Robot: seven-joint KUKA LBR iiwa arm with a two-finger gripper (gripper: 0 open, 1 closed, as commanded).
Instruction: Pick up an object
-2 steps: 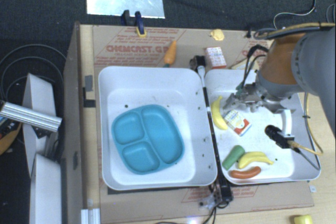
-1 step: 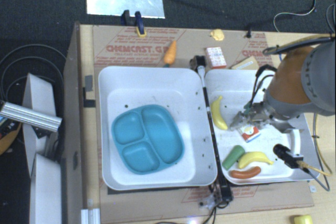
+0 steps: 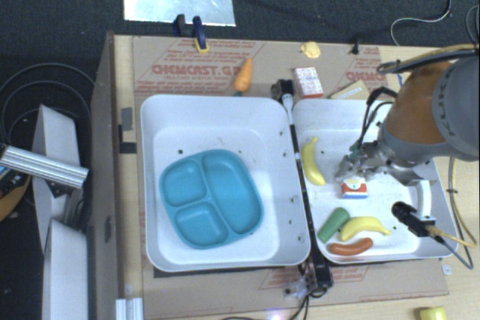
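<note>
My gripper (image 3: 355,168) is low in the right bin (image 3: 330,116), near its middle, with the grey arm and orange band (image 3: 420,112) coming in from the right. Directly under and touching the gripper's tip lies a small red and white object (image 3: 355,189). A yellow banana (image 3: 311,162) lies to the gripper's left by the bin's left wall. Toward the front of the bin lie a green piece (image 3: 332,223), a second banana (image 3: 366,226) and a red sausage (image 3: 349,246), close together.
The left bin (image 3: 187,116) holds a blue divided plate (image 3: 211,198). On the cardboard behind the bins lie a carrot (image 3: 242,76), a small white and red box (image 3: 307,82) and a yellow piece (image 3: 310,49).
</note>
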